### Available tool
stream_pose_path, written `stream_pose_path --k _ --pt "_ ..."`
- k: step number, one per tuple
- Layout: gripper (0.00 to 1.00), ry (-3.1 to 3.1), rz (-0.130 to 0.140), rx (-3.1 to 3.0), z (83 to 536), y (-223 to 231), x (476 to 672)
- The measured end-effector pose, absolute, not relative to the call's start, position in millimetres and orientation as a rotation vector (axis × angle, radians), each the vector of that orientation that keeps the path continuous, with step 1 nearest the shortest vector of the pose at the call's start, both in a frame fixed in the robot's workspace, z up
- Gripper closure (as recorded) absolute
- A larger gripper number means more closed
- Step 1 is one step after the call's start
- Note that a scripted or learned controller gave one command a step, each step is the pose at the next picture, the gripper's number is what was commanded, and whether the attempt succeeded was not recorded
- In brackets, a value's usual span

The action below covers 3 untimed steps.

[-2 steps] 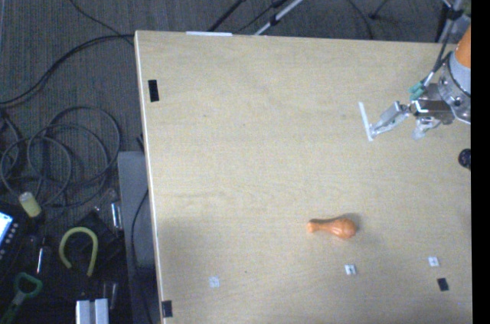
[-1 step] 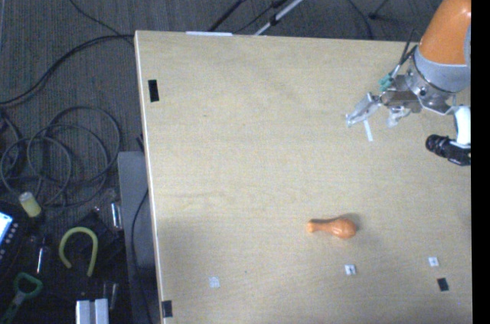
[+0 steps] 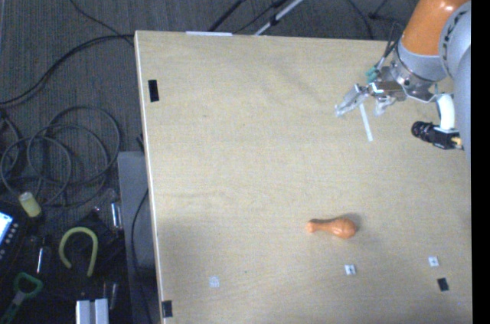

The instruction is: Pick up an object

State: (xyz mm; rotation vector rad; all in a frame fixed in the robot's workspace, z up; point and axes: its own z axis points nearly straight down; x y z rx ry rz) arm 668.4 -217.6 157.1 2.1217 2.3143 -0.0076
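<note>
A small orange, pear-shaped object (image 3: 334, 227) lies on its side on the tan bench top (image 3: 245, 162), toward the lower right, with its narrow end pointing left. My gripper (image 3: 354, 125) hangs at the upper right, well above and slightly right of the object and apart from it. Its two thin pale fingers (image 3: 346, 106) are spread open with nothing between them. The arm's orange band (image 3: 432, 20) and grey wrist come in from the right edge.
A black marker (image 3: 153, 90) sits near the bench's left edge. Small square tags (image 3: 350, 269) and a dark one (image 3: 442, 284) lie near the front right. Cables and tools (image 3: 69, 154) cover the floor to the left of the bench.
</note>
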Motion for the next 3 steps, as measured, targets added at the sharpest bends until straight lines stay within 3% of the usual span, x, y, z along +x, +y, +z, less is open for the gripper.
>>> stream_pose_path --k 1,2,3 --pt "0.0 2.67 -0.003 1.654 84.2 -222.8 668.7" --pt "1.0 2.668 -0.005 1.651 94.2 -222.2 669.4" --pt "1.0 2.623 0.002 1.728 161.7 -156.1 664.9"
